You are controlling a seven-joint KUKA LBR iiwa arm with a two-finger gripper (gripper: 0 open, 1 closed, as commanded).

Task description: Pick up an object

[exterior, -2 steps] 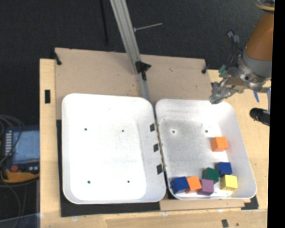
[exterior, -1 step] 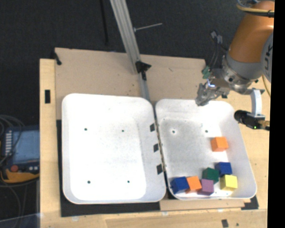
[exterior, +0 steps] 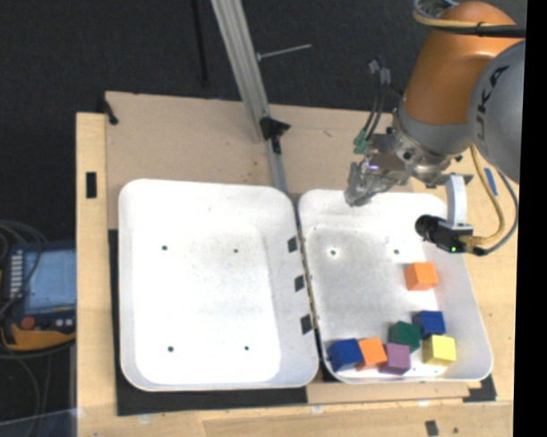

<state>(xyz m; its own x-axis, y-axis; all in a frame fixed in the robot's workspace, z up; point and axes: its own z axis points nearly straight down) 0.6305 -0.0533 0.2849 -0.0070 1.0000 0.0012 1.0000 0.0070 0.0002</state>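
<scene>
Nearest the camera, along the near wall of the right bin (exterior: 472,292), we log a cluster of blocks: a blue block (exterior: 345,353), an orange block (exterior: 373,351), a purple block (exterior: 398,356), a green block (exterior: 405,334), a yellow block (exterior: 439,349) and a second blue block (exterior: 428,322). Several of these touch or sit just beside one another. A lone orange block (exterior: 421,276) lies apart from the cluster, farther back toward the right wall. The left bin (exterior: 200,282) shows us bare white floor with a few dark dots.

We see the gripper (exterior: 362,188) hanging over the far left corner of the right bin, well apart from every block. Its tip is small and dark against the bin rim; we cannot tell how it is set, and we see no block at it. The arm (exterior: 453,76) leans in from the right, orange band above the wrist.

Our judgement: the pick has not begun in earnest; this is the approach step, with no block chosen by position yet. The next move calls for travel across the bin toward the near right. We rate the lone orange block the easier target, since it has free space on all sides. The clustered blocks look harder, because neighbours crowd the sides and may be nudged. A descent squared to the block's faces seems needed.
</scene>
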